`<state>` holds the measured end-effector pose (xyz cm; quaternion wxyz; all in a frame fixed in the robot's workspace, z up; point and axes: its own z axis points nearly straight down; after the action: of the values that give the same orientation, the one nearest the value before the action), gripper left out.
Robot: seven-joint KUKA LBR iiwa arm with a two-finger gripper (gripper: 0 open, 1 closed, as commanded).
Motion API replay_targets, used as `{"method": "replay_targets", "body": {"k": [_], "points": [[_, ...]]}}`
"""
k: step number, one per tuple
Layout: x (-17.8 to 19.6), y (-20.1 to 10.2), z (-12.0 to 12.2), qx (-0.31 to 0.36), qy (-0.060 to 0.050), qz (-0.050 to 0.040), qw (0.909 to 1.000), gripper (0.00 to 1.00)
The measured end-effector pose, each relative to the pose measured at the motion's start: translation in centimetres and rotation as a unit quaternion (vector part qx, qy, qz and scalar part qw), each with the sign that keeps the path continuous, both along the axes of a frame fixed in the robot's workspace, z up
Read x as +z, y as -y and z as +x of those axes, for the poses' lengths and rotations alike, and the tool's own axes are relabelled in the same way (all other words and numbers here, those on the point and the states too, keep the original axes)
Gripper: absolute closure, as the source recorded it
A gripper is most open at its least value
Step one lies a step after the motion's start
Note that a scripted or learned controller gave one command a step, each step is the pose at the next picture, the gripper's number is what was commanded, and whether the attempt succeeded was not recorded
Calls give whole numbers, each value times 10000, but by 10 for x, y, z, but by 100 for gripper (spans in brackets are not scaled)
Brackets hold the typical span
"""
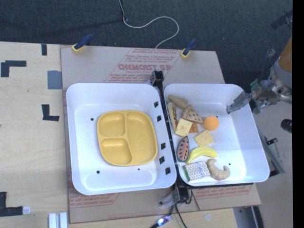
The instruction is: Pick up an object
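We cannot tell our end effector (236, 107)'s state at the right bin (247, 127)'s two o'clock rim. The orange ball (211, 123), central beside crowded toy food, may roll away.

- Two bins sit side by side on a cardboard sheet (142, 65) laid over the worktop (28, 99): the left bin (78, 175) and the right bin (247, 146), their inner walls touching.
- A divided tray (127, 137) lies in the middle of the left bin.
- The right bin's things crowd its left half: a bread stick (178, 101) at the back, a toast wedge (192, 114) just before it, a cracker (183, 127) beside that.
- A ball (211, 123) lies right of the wedge, a cheese slice (204, 138) before it.
- A melon slice (183, 148) sits by the left wall, a banana (203, 153) to its right.
- At the front lie a packet (196, 170) and, touching its right side, a shrimp (218, 170).
- The gripper (236, 105) hangs over the right bin's back right corner.
- Two clamps (82, 42) pin the sheet's back edge.
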<state>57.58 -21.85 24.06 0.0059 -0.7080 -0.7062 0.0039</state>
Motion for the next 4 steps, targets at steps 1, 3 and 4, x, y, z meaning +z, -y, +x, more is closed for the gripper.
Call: {"method": "replay_targets", "body": {"k": [1,3,4], "points": [[8,-1,3,19,62,-14,10000,0],[-98,4,10,21,40,-14,10000,0],[-152,2,8,23,36,-10,10000,0]]}}
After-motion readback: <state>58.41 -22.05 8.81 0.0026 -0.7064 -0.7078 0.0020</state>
